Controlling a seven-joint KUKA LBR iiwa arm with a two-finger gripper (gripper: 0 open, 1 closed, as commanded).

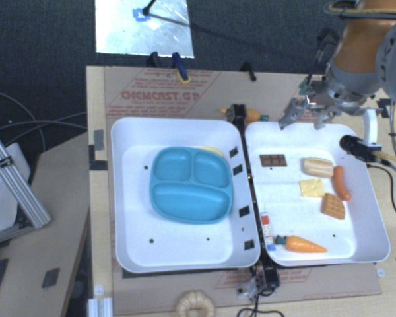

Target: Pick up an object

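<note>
Gripper [308, 115] hangs above the far rim of the right bin [373, 207], fingers spread apart, nothing between them. It sits high, clear of the bin floor, with the grey wrist and orange band rising to the upper right.

Nearest candidate: chocolate bar [273, 160], flat on the bin floor, below and slightly left of the gripper in the camera view, near the far wall. Long axis runs left-right, roughly parallel to that wall.

Next out: bread roll [318, 167], just below the gripper toward the near side; long axis also left-right. Beside it to the right, sausage [342, 183], lying along the bin's depth, tilted slightly. Cheese slice [311, 187] lies just under the roll; waffle [332, 205] just beside and below the cheese.

Farthest: carrot [305, 245] at the near wall, long axis left-right, tip to the right.

Left bin [129, 177] holds a blue divided tray [191, 183]; well apart from the gripper.

Judgement: roll is the most graspable close target; the move is a descent toward the near side, with the jaws closing across its short axis. Chocolate lies flat, likely hard to pinch.
</note>
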